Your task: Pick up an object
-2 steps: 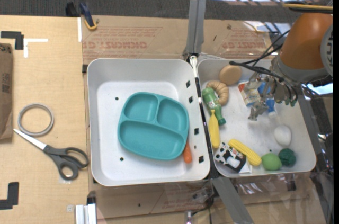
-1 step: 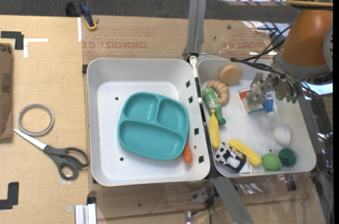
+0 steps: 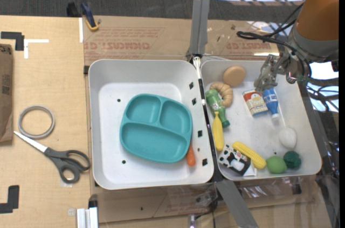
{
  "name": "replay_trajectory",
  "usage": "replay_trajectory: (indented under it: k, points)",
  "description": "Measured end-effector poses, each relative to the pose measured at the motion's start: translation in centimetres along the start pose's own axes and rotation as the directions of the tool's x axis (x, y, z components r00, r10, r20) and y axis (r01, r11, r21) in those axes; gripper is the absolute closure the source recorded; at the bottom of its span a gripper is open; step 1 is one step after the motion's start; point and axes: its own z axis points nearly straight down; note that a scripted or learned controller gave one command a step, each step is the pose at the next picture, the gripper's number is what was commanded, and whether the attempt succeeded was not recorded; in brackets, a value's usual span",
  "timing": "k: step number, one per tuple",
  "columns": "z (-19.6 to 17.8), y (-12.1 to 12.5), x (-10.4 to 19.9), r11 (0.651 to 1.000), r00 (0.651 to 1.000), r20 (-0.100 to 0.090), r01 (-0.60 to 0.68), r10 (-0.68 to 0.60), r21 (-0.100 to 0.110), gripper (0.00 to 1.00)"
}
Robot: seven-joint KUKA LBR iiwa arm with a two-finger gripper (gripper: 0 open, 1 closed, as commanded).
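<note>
My gripper [image 3: 266, 77] hangs over the back of the right bin [image 3: 308, 114], just above a blue tube [image 3: 271, 101] and a red-and-white packet [image 3: 255, 103]. Nothing visibly hangs from it. The same bin holds a tan egg-shaped piece [image 3: 234, 75], a tan pretzel [image 3: 223, 90], a green toy [image 3: 214, 100], two yellow corn cobs [image 3: 217, 133] [image 3: 249, 153], a black-and-white piece [image 3: 233, 161], a lime ball [image 3: 276, 164], a dark green piece [image 3: 292, 159] and a white egg [image 3: 288, 138].
The left bin [image 3: 102, 114] holds a teal divided plate [image 3: 156, 129] and a small orange carrot [image 3: 190, 157] by the divider. On the wooden bench to the left lie scissors [image 3: 58, 157] and a tape roll [image 3: 36, 121]. Cables [image 3: 318, 95] trail at the right.
</note>
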Motion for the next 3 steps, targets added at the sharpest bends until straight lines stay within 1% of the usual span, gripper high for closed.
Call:
replay_trajectory:
  k: [1, 2, 3]
  points:
    - [13.5, -0.2, 1.0, 0.945, 0.945, -0.003, 0.327, -0.327, -0.002, 1.0]
    - [13.5, -0.2, 1.0, 0.945, 0.945, -0.003, 0.327, -0.327, -0.002, 0.0]
    - [11.5, -5.8, 1.2, 0.899, 0.899, 0.0, 0.438, -0.438, 0.0, 0.0]
